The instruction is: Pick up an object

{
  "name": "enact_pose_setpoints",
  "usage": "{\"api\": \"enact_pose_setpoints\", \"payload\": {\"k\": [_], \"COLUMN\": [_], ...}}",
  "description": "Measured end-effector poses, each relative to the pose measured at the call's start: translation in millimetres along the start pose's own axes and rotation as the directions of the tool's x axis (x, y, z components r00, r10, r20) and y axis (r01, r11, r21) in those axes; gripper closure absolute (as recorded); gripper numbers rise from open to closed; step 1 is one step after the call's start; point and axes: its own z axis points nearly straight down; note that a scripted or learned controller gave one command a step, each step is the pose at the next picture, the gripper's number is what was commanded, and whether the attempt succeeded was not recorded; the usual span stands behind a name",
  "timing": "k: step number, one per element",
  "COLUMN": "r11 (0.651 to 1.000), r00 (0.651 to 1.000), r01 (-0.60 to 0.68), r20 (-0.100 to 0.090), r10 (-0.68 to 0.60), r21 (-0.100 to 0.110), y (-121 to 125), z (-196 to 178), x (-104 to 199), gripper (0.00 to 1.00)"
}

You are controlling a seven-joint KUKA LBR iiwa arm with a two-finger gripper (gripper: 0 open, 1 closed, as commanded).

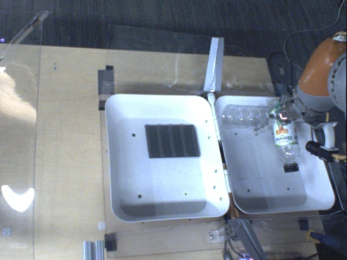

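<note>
Arm: grey with an orange band [320,72], it enters from the right edge of the camera view and hangs over the far right corner of the right bin [260,196].
Gripper [282,114]: its position is a best reading, just at the top end of the labelled bottle, where a small lit spot shows against dark hardware.
Fingers: cannot tell whether released or clenched; they are too small and crowded against the bottle to read.
Labelled bottle [284,137]: clear plastic with a green and white label, lying in the right bin near its right wall.
Long axis: runs roughly from the bin's far side toward its near side, slightly tilted.
Bearing from gripper: the bottle's body extends toward the near side, directly below the gripper in the view.
Clear bottle [245,116]: transparent, ribbed, lying crosswise near the far wall, just left of the gripper.
Small dark item [291,168]: just past the labelled bottle's near end.
Left bin [122,145]: holds a dark ribbed rectangle [172,141], well apart from the arm.
Judgement: a grasp across the labelled bottle's narrow width looks the likeliest fit.
</note>
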Motion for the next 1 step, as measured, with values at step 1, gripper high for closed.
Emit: {"api": "enact_pose_setpoints", "payload": {"k": [1], "r11": [0.991], "r00": [0.991], "r01": [0.133], "r20": [-0.004], "r10": [-0.133], "r21": [-0.032], "y": [6.7], "z": [-84.3], "x": [28.9], "gripper": [1.0]}}
